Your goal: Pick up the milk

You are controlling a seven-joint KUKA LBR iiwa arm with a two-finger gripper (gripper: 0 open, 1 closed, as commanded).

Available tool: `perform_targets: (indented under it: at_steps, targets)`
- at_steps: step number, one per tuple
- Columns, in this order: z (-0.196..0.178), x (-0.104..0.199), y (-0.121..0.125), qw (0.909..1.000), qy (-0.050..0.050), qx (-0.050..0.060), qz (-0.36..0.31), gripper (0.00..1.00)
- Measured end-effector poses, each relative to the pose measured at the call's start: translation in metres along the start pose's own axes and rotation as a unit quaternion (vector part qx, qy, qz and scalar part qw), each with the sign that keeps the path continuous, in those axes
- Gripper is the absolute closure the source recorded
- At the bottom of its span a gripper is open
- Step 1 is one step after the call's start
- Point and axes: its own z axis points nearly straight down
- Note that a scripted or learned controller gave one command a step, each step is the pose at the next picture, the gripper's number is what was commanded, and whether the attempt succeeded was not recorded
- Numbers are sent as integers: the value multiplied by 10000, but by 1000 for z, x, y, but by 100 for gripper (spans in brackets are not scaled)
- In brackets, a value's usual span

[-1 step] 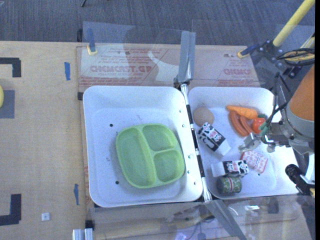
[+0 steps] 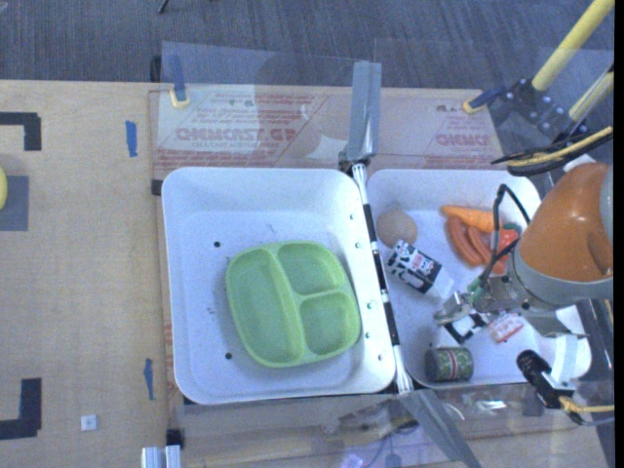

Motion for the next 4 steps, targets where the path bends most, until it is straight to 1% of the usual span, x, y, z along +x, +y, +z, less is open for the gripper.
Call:
perform_targets:
  at_steps: [1, 2, 3, 4]
  targets:
    - [-11, -1, 3, 10000, -17, -49, -1, 100]
    - [-77, 76, 1, 9802, 15, 45, -1977, 100]
    - [-200, 137, 7, 9310, 19, 36, -3649, 100]
    - [-236, 156, 14, 8285, 17, 13, -5600, 100]
